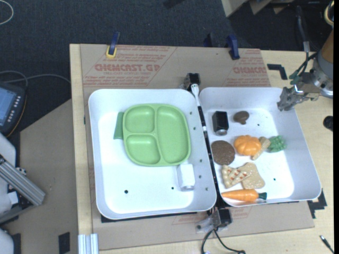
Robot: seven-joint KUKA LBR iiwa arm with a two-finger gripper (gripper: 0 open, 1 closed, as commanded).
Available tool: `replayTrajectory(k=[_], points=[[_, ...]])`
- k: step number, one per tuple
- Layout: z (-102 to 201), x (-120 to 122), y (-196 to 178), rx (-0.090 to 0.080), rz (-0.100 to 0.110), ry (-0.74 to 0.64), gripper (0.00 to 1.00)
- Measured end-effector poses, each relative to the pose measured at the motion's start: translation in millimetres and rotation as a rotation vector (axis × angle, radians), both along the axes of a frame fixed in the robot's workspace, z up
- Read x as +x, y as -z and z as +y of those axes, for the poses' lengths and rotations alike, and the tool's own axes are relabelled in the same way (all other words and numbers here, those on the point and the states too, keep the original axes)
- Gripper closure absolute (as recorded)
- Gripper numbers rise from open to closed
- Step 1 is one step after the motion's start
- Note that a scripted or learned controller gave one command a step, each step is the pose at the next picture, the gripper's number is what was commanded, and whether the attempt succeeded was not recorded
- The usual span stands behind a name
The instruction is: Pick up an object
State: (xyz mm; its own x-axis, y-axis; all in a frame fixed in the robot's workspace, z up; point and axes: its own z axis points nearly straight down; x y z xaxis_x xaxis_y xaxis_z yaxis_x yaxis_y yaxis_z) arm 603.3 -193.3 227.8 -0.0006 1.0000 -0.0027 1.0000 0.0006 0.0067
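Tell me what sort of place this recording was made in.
Most likely a robotics lab bench set up for grasping trials: two shallow white plastic bins clamped to a cardboard-covered board, toy food such as a plastic orange carrot, and loose cables over dark carpet.

Left of the grey claw (pixel 288 98), both bins are white. The nearer bin (pixel 296 142) holds a black block (pixel 220 121), a brown lump (pixel 241 117), a dark brown disc (pixel 223 152), an orange-yellow piece (pixel 247 145), something green (pixel 275 143) and an orange carrot (pixel 241 196). The farther bin (pixel 106 157) holds a light green divided tray (pixel 156 134). The bench (pixel 79 89) is tan with red lettering.
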Motion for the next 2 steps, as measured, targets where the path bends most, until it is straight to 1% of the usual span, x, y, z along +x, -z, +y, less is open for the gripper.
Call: replayTrajectory(k=[1, 2], points=[[48.0, 3.3, -7.4, 0.004, 0.005, -0.005, 1.00], [92.8, 5.3, -4.4, 0.004, 0.008, -0.004, 1.00]])
